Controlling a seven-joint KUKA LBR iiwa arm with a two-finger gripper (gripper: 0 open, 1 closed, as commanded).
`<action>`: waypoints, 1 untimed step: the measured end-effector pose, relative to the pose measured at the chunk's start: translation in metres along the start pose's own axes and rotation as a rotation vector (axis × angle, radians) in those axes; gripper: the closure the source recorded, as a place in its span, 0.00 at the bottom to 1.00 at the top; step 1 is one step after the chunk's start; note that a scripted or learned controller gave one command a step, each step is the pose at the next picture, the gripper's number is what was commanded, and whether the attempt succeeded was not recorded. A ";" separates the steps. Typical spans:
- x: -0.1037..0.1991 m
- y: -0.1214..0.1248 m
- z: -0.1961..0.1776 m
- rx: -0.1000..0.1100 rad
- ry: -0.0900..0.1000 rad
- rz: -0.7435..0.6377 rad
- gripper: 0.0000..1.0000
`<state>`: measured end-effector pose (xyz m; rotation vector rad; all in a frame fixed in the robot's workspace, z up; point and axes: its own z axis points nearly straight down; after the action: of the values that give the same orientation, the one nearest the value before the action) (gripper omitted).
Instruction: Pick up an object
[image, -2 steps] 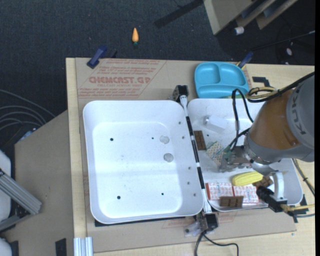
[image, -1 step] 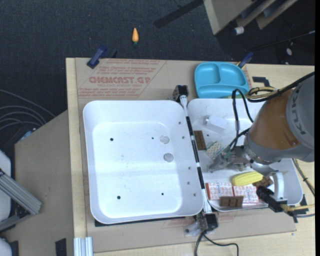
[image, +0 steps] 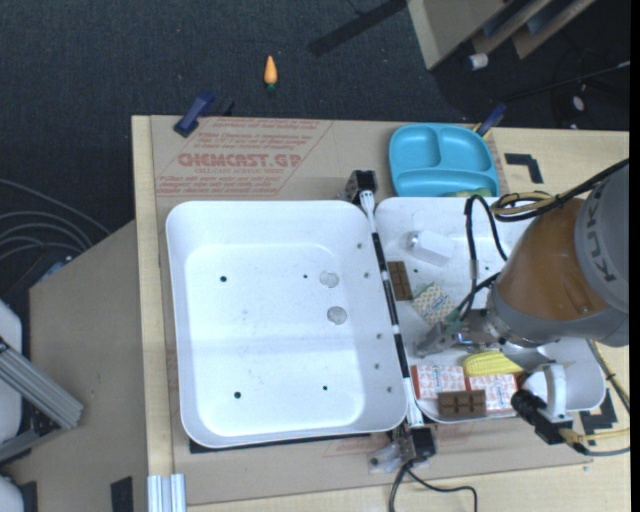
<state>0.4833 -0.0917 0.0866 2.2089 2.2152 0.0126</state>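
So my arm (image: 560, 270) reached in from the right and hung low over the right bin (image: 392, 215), its grey and orange bulk covering much of that bin's right half. My tool (image: 452, 335) sat at the arm's left end, down among the clutter near the bin's middle, and I could not tell whether it was open or closed, nor whether anything was caught in it; it was too small and dark against the objects there.

The things I might have picked lay close about it. A speckled packet (image: 432, 298) lay just up and left of the tool, near touching it. A brown bar (image: 399, 280) lay beyond that, along the bin's left wall. A pale, clear wrapper (image: 428, 248) lay well above, toward the far end of the bin. Just below and right of the tool was a yellow corn cob (image: 490, 362), partly under my wrist. Below that lay a red-and-white patterned box (image: 440, 380) with a dark chocolate block (image: 462, 403) resting on its lower edge.

The left bin (image: 270, 320) sat just beside, on the same desk (image: 150, 300), the two rims touching along the middle. A blue divided tray (image: 443, 160) lay on the desk behind the right bin.
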 end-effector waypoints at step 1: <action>-0.005 0.071 0.003 0.015 0.004 0.002 0.00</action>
<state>0.5541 -0.0960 0.0847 2.2203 2.2222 0.0007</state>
